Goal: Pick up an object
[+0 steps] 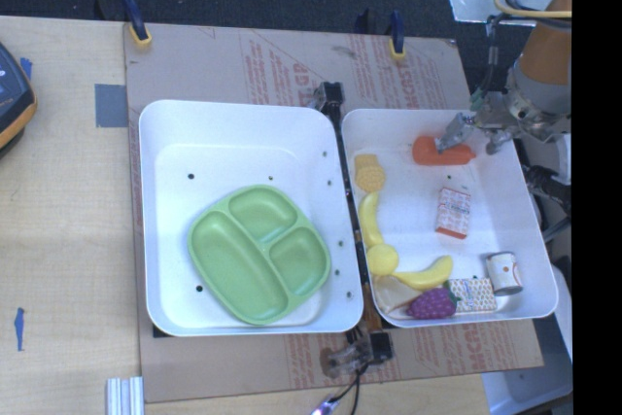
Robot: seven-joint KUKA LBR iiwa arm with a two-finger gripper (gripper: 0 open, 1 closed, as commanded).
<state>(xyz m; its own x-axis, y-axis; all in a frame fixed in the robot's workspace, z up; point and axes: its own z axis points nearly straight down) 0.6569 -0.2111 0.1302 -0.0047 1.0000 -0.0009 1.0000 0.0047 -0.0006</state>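
Observation:
My gripper hangs over the far right part of the right bin. Its fingers stand apart, open, with nothing between them. The left fingertip overlaps the right end of an orange carrot-like piece lying on the bin floor. Other items in this bin are a round tan cracker, a long yellow banana, a lemon, a second banana, purple grapes, a small red-and-white box, a small can and a patterned packet.
The left bin holds a green divided plate. Between the bins runs a shared rim. Blue clamps hold the cardboard at the back. A dark device sits at the left edge.

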